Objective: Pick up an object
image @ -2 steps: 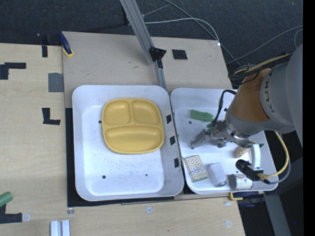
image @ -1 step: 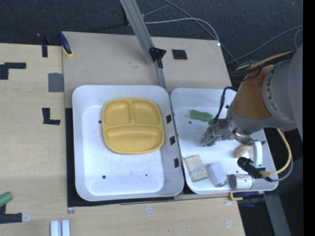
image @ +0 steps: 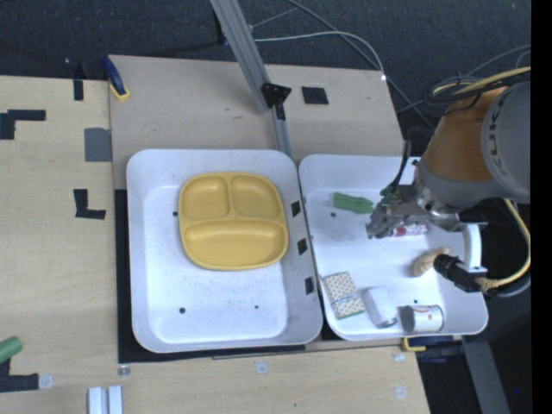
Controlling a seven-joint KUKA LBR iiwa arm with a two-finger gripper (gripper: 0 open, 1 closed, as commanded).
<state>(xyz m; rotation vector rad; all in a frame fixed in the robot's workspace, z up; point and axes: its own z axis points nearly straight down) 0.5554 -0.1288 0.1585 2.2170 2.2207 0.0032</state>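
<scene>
Two bins sit side by side on the bench: the left bin point(image: 147, 231) holds a divided plate point(image: 233, 221) toward its far end. In the right bin point(image: 321, 179), a marker-like object point(image: 353, 203) lies at the far left, a patterned packet point(image: 341, 294) near left, and a small can point(image: 423, 318) near right, with the gripper point(image: 385, 222) between them, right of centre.

Yellow divided tray point(image: 233, 221) in L bin point(image: 147, 231); blue clamp point(image: 116, 78) at bench corner.
</scene>
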